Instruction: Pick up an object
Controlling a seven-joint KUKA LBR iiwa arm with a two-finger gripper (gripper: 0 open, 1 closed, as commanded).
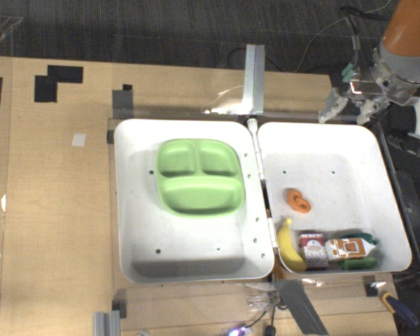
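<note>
Gripper (350, 108) was hanging above the far rim of the right bin (336, 145), fingers spread apart with nothing between them, so open and empty as far as I could see. Orange band of the arm (409, 16) sat up behind it, toward the top right corner.

Everything pickable was well away from the claw, down at the near end of that same bin. Small orange piece (299, 201) lay alone, below the claw and a bit to its left, roughly mid-bin. Further on, along the near wall, a banana (287, 246) curved beside two little boxes (327, 250), touching or nearly so, with something green (357, 262) tucked under them.

My guess: the orange piece is the easiest target. Looks light and probably rigid plastic, free on all sides, so pinch it across its narrow width. Banana's smooth and crowded by the boxes.

Left of the claw, the other bin held a green divided plate (199, 177).
</note>
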